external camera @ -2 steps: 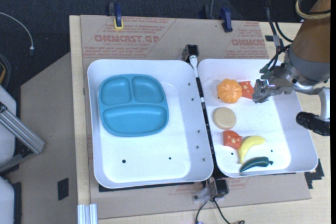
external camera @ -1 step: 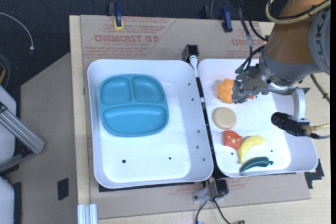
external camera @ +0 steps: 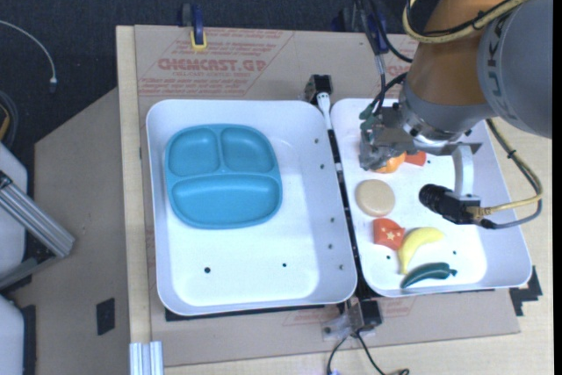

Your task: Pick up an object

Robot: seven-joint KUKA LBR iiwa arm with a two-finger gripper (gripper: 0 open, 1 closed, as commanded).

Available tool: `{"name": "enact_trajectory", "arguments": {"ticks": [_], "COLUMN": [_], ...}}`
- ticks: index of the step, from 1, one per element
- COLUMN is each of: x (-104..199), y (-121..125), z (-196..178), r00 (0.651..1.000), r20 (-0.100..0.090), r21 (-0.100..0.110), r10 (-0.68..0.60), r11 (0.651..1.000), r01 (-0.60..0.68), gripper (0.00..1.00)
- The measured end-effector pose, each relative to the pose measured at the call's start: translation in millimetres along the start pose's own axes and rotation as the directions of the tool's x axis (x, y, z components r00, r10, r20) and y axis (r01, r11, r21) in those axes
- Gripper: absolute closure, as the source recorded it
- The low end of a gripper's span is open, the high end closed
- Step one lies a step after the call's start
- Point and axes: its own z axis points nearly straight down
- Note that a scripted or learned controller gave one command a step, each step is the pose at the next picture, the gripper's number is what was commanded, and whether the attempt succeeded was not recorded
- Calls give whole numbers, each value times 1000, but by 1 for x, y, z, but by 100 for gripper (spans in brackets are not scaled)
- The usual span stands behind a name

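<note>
My gripper (external camera: 384, 147) sits low in the right bin (external camera: 505, 263), near its far left corner, the orange-banded arm (external camera: 457, 31) bulking over it from the right. I cannot tell from this slanted view whether it is released or clenched: its tip is a grey blur pressed down against an orange piece (external camera: 406, 160), and nothing shows plainly as held. That orange piece is the nearest thing to take, lying right at the tip and peeking out toward the arm's side; only a small, bright sliver of it is visible, so I cannot make out its long axis or true shape. Just beyond the tip, toward the bin's near edge, lies a tan disc (external camera: 377, 197), round and flat, apart from the gripper. Farther the same way sit a red block (external camera: 387, 233) with a pale mark on it, a banana (external camera: 419, 243) touching it, and a green pod (external camera: 428, 274) lying nearest the rim. A black fitting (external camera: 448, 203) on a yellow cable hangs beside the disc. Well off to the gripper's other side, across the divider, the left bin (external camera: 255, 277) holds a blue tray (external camera: 224, 175) with three compartments. My read: the grasp, if any, turns on that orange piece directly under the tip.
</note>
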Motion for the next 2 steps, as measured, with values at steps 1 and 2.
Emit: {"name": "enact_trajectory", "arguments": {"ticks": [1, 2], "x": [44, 98], "y": [10, 15], "z": [3, -11], "r00": [1000, 1000], "r20": [0, -1], "r21": [-1, -3], "r10": [-1, -1], "r11": [1000, 1000], "r01": [1, 1], "gripper": [100, 100]}}
